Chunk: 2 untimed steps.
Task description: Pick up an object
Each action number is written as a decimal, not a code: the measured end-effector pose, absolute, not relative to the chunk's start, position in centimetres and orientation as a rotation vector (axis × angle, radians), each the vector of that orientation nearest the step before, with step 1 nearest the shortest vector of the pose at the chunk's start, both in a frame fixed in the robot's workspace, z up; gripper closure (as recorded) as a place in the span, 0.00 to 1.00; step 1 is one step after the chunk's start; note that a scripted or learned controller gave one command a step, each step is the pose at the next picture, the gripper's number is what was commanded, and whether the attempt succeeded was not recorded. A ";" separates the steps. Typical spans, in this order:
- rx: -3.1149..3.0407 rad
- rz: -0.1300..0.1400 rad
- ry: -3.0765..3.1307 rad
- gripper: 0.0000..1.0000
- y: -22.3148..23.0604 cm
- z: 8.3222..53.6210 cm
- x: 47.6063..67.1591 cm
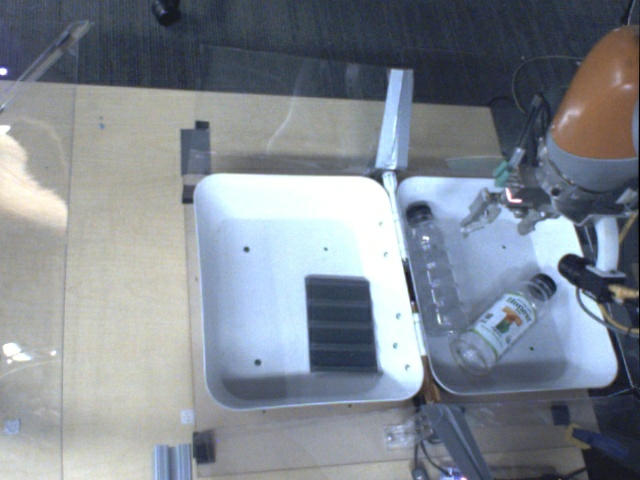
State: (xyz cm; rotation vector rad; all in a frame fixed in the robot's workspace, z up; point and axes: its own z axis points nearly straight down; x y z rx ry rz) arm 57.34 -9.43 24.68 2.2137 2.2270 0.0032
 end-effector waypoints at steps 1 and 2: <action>2.207 0.003 2.233 0.00 -19.4 12.7 54.8; 2.050 0.010 2.365 0.00 -20.0 8.9 49.1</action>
